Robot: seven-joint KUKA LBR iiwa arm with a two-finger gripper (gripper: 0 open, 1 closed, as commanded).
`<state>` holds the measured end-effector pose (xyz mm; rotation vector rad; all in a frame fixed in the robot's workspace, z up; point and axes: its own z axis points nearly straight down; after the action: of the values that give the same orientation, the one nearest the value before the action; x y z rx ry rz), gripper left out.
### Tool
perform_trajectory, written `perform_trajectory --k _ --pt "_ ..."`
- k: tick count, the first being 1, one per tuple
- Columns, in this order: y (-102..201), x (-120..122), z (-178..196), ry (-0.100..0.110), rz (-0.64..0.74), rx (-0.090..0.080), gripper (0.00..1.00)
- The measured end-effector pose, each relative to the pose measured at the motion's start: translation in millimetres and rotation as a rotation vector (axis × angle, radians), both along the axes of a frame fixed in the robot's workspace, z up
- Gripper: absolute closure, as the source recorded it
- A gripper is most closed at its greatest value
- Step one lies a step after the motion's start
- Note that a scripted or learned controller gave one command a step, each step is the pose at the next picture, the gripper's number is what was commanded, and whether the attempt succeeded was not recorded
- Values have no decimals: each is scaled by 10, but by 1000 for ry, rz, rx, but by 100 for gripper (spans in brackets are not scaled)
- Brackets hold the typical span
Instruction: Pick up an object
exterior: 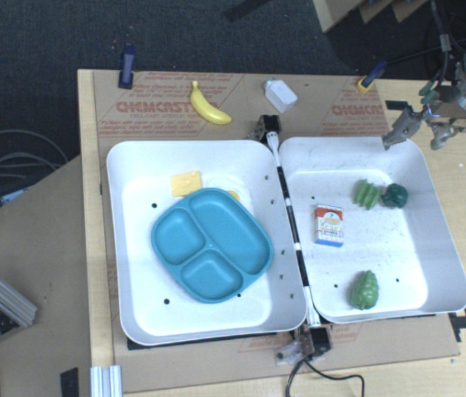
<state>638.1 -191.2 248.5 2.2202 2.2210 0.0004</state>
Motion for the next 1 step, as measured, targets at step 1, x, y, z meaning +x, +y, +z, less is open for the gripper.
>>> perform_trajectory --k 1 --pt "479 -650 -600 3 0 2 0"
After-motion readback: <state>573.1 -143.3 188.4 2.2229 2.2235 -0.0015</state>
